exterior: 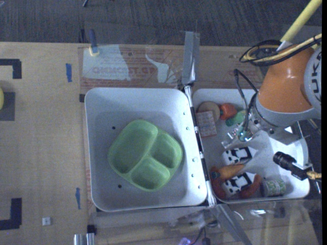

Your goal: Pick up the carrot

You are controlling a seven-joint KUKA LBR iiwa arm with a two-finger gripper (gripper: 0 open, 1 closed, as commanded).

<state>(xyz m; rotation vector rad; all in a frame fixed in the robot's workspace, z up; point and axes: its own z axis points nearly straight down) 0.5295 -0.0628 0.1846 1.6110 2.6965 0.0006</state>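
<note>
We see orange tapered carrot lying in right white bin, between two black-and-white cow toys. Gripper hangs just above upper cow; jaws' state we cannot tell. Green divided plate sits in left bin.

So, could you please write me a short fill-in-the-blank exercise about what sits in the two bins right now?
1. The green divided plate lies in the ____ bin of the camera view.
2. The carrot lies in the ____ bin of the view, among the other toys.
3. The plate has ____ compartments.
4. The band on the arm above the right bin is ____.

Missing words: left; right; three; orange
</note>
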